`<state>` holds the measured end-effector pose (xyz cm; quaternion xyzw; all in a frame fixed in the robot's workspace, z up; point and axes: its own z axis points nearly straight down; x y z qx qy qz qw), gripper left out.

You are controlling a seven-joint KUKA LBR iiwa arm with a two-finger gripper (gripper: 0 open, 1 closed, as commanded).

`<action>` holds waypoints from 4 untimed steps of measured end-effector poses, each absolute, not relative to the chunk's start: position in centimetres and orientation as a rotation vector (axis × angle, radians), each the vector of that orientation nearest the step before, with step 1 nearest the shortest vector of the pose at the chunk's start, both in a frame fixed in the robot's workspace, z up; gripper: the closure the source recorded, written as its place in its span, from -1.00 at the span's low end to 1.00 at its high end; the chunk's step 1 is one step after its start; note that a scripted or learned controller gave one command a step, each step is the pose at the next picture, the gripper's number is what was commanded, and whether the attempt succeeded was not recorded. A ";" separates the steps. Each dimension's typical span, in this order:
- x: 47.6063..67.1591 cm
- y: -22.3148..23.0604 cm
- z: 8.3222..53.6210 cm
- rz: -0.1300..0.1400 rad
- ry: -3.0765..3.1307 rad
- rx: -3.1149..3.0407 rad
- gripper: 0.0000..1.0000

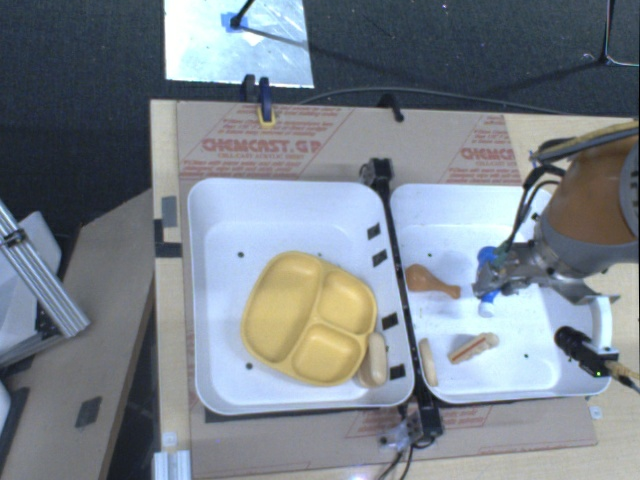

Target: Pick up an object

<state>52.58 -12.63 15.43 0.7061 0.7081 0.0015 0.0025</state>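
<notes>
Table [330, 133] is tan, with a protective sheet printed in red lettering under two shallow white bins side by side. Dark carpet all around; a shiny square plate [237, 26] lies on the floor beyond the far edge, and a yellow-and-black clamp [260, 100] bites that edge. A lower tan surface with an aluminium rail [38, 280] sits off to the left.

Left bin [215, 218] carries a yellow divided tray [308, 318], tilted a little, with a pale bread-like piece [374, 360] touching its near right corner.

Right bin [440, 208] is mine. My arm [590, 218] comes in from the right, and my tool [489, 290] is down over the bin's middle, blue parts showing at the tip. Can't tell whether it's spread or pinched, and I see nothing gripped.

Objects in the right bin:
- brown drumstick-shaped piece [432, 281], just left of my tool, apart from it
- hot-dog-like piece [472, 347], nearer the front, below my tool, lying at a slant, not touching
- pale slim piece [428, 361] along the left wall at the front corner, well off from my tool

All three lie flat on the bin floor.
</notes>
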 end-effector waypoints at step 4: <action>52.9 -3.4 23.8 0.006 2.232 2.209 1.00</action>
